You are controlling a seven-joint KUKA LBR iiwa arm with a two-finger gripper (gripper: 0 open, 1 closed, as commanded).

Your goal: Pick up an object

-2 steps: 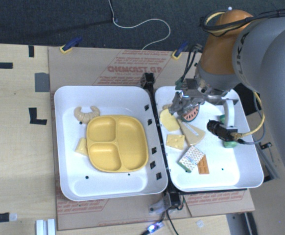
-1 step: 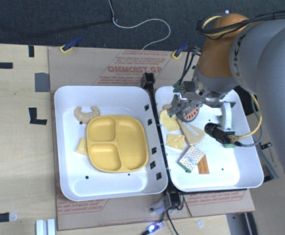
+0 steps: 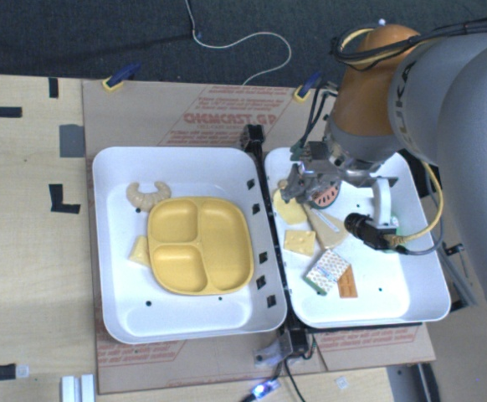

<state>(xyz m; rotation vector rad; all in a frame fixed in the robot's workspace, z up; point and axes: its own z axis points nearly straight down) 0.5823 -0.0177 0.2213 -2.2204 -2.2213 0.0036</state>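
Bench work is seen from above, where two shallow white bins sit side by side on a cardboard sheet. The grey arm with its orange band (image 3: 369, 82) is reached in from the right, and its two-finger gripper (image 3: 298, 187) is lowered over the upper left part of the right-hand bin (image 3: 411, 304). Whether anything is held cannot be told, since the tool's tip is hidden by its own body.

Just beside the gripper, a pale yellow round piece (image 3: 289, 211) is laid against the bin's left wall, and a red-and-white patterned item (image 3: 327, 195) is partly covered by the wrist. Below them a pale yellow cheese-like wedge (image 3: 300, 242), a tan flat slice (image 3: 330, 229), a white packet with a speckled print (image 3: 327, 270) and a small orange bar (image 3: 347, 281) are scattered near one another.

In the left-hand bin (image 3: 118, 308), a yellow sectioned plastic plate (image 3: 200, 244) is set at the middle, with a beige curved toy (image 3: 147, 193) at its upper left edge.
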